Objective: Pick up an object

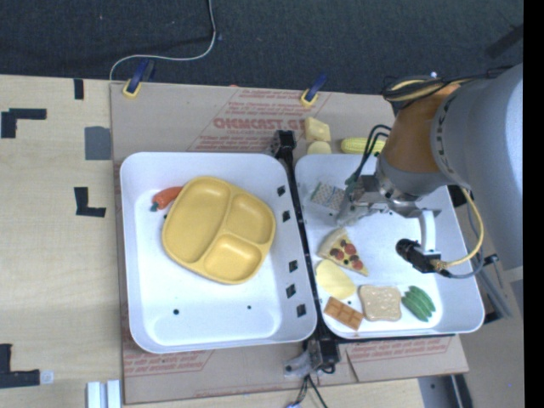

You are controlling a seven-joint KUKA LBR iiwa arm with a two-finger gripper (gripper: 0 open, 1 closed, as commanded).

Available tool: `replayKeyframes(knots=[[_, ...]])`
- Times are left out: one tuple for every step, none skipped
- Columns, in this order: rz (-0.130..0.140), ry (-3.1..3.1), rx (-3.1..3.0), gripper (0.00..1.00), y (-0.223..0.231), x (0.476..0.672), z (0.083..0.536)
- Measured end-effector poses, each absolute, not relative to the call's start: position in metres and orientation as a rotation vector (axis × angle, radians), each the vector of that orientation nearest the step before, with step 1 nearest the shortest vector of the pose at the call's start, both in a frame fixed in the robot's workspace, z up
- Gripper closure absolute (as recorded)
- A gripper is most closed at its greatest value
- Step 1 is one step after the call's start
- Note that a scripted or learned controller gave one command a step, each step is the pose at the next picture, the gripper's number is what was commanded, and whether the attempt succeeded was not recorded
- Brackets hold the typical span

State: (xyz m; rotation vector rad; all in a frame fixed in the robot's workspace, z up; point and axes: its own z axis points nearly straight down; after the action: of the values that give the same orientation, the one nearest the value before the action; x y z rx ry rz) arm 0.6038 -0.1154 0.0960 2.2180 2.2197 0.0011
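The pincer (350,213) hangs low in the right bin (459,308), just above the pizza slice (344,252). One cannot tell whether it is open or closed.

Yellow plate (219,228) hides most of the orange carrot (167,197).

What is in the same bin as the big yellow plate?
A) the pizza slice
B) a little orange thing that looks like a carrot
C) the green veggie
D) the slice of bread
B: the orange carrot-like piece lies in the left bin, just off the upper-left edge of the yellow divided plate, while the pizza slice, bread and green vegetable all lie in the right bin.
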Motion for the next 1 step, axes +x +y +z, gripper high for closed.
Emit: replayKeyframes(knots=[[0.001, 2.220, 2.218, 0.00, -0.1153, 0.6036, 0.0952]])
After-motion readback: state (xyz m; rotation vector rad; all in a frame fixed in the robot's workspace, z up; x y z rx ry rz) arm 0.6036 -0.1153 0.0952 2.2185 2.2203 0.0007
